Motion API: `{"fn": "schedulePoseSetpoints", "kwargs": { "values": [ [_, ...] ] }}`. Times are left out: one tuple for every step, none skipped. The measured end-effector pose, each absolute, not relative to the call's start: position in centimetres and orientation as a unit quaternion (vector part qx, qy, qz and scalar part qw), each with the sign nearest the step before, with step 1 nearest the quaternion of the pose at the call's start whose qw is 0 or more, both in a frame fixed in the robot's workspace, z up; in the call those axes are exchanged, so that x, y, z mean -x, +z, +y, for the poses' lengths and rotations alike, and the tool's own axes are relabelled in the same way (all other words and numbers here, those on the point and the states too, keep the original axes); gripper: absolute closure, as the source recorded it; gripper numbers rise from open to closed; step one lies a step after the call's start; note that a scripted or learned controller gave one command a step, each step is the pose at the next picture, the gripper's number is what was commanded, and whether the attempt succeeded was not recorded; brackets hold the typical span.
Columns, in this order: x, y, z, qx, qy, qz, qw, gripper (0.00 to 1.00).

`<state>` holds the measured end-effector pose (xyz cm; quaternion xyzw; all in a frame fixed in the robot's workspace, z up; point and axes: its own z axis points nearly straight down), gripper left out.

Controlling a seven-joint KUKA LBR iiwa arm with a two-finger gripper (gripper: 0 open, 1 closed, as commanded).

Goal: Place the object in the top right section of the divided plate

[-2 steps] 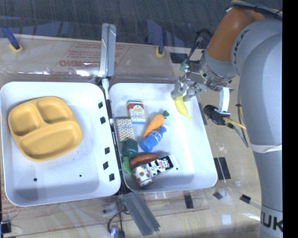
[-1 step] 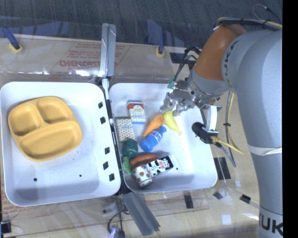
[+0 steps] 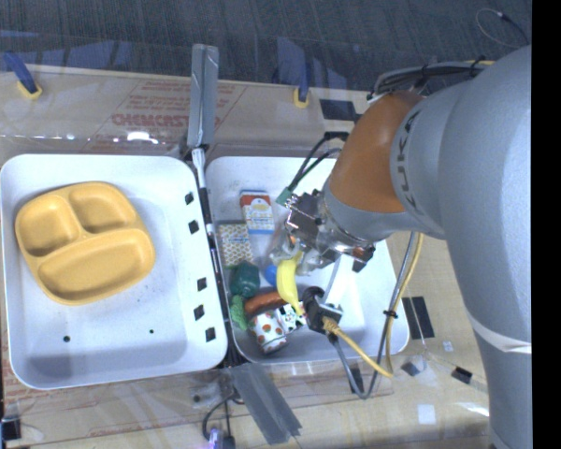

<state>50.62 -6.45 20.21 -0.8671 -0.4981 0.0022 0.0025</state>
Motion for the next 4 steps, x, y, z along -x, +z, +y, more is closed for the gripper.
{"fn": "schedulePoseSetpoints", "kwargs": {
  "values": [
    [-51.8,19.0,5.4,0.937,0.0024,-0.349,0.002,1.00],
    [-56.3,23.6,10.7,0.913,0.0021,-0.407,0.001,1.00],
    [-58.6,23.2,12.5,0.982,0.0007,-0.190,0.000,1.00],
    [-63.6,23.7,15.3,0.957,0.0016,-0.289,0.001,1.00]
  ]
}}
